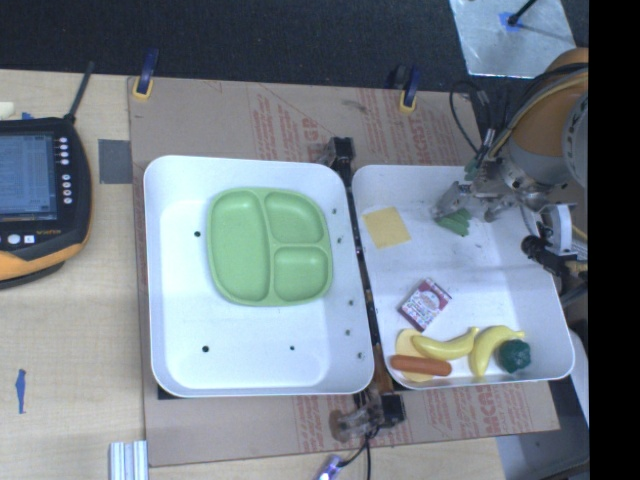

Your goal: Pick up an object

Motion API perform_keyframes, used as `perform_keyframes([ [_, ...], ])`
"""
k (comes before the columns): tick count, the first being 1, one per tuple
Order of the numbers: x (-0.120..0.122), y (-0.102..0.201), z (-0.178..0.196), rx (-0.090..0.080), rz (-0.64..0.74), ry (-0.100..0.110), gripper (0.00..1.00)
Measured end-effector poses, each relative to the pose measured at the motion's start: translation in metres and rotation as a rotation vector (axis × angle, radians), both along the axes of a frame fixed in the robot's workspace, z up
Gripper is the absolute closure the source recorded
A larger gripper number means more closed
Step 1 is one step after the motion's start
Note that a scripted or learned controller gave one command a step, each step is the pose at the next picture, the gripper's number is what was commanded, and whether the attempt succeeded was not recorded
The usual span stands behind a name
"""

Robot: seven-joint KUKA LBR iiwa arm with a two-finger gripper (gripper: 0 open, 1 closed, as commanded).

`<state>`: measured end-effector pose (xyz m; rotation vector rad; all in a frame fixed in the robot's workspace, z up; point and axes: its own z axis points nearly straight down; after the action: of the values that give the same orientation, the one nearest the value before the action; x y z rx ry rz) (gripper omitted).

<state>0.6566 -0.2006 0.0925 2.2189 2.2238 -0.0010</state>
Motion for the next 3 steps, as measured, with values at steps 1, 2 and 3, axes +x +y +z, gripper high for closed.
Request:
perform_keyframes([
  [1, -0.0005, 0.0108, -0.0003, 0.002, 0.001, 0.003, 0.00],
  [2, -0.0003, 0.0098, -0.0003, 0.001, 0.001, 0.003, 0.00],
  [3, -0.0001, 0.0087, -0.0002, 0.001, 0.001, 0.002, 0.00],
])
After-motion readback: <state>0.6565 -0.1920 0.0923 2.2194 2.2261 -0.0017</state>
